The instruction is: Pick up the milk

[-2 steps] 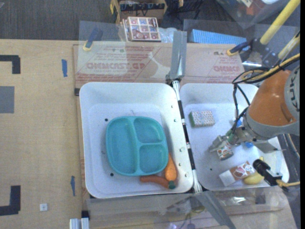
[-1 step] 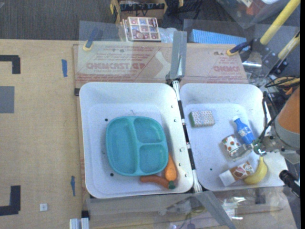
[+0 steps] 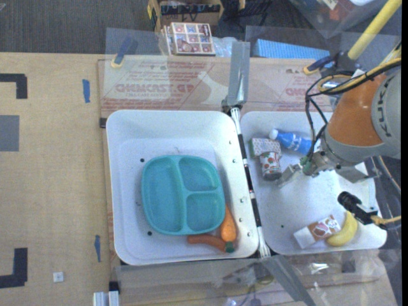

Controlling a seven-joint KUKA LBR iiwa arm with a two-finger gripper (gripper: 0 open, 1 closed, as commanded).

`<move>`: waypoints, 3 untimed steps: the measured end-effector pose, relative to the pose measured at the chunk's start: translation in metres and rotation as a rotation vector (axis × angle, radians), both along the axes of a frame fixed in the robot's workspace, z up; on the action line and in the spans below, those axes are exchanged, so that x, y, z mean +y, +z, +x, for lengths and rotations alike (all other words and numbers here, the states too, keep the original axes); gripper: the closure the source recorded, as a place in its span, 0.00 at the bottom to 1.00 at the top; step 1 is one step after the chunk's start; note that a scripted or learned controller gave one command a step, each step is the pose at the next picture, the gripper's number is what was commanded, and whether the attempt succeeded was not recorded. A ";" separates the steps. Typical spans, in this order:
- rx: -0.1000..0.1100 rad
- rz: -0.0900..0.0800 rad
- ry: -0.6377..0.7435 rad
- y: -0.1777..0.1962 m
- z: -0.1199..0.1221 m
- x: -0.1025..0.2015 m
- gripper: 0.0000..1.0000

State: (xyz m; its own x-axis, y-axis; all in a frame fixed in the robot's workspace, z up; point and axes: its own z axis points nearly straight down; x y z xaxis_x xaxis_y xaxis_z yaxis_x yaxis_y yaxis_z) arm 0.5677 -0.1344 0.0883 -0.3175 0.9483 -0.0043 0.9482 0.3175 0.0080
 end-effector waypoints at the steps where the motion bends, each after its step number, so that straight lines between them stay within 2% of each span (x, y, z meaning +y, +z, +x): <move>1: 0.006 0.000 0.062 0.067 -0.016 0.003 0.00; 2: 0.008 0.000 0.123 0.047 -0.080 -0.074 0.00; 3: 0.002 -0.003 0.226 0.000 -0.086 -0.018 0.00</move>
State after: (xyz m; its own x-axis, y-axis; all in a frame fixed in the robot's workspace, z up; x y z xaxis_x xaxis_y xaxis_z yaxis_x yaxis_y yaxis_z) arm 0.4815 -0.1526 0.0880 -0.5222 0.8528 -0.0062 0.8528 0.5223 0.0049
